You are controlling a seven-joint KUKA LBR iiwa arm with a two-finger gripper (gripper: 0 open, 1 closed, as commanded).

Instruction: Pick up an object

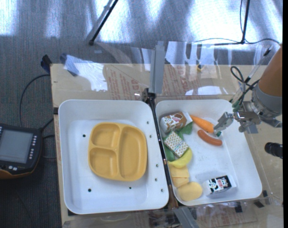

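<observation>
My gripper (232,127) hangs over the upper right part of the right bin (243,167), its fingers apart with nothing between them. One grey fingertip (222,124) is just right of an orange carrot (202,123) and above a red sausage (209,137). Further left lie a brown snack pack (173,122), a checkered packet (176,144) on a green leaf (168,152), and a banana (181,160). Near the front are yellow slices (180,175), a yellow lump (190,191) and a small milk carton (218,185).
The left bin (75,127) holds a yellow divided plate (118,151). A grey post (157,68) rises behind the seam between the bins. Cables (241,77) hang by the arm at the right. A teach pendant (13,148) lies on the floor to the left.
</observation>
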